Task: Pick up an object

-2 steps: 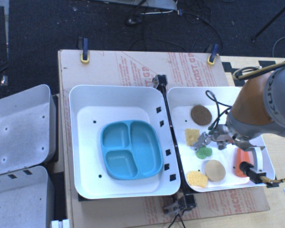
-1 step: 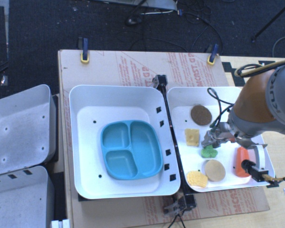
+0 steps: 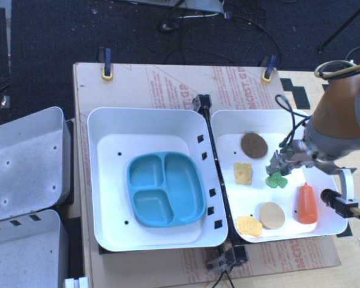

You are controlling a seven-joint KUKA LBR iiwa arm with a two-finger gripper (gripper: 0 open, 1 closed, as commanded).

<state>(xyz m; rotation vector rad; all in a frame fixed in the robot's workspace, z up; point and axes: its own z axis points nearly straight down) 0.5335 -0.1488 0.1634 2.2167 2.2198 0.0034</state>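
White plastic bins, gripper (image 3: pixel 278 168) low over the green toy (image 3: pixel 276 181) in the right bin (image 3: pixel 331 228).

Nearest the camera lie a yellow crinkled piece (image 3: pixel 249 225) and a tan disc (image 3: pixel 271 215), with an orange bottle (image 3: pixel 306 204) just beside them. Next comes the green toy, touching or just under the gripper; whether it is open or closed I cannot tell. Beyond sit a yellow wedge (image 3: pixel 243 173) and a brown disc (image 3: pixel 253 144). A good grasp likely means centring over the green toy, clear of the wedge. The left bin (image 3: pixel 105 131) holds a blue divided tray (image 3: pixel 166 188). Red print on the cardboard base (image 3: pixel 156 83) is too faint to read reliably.
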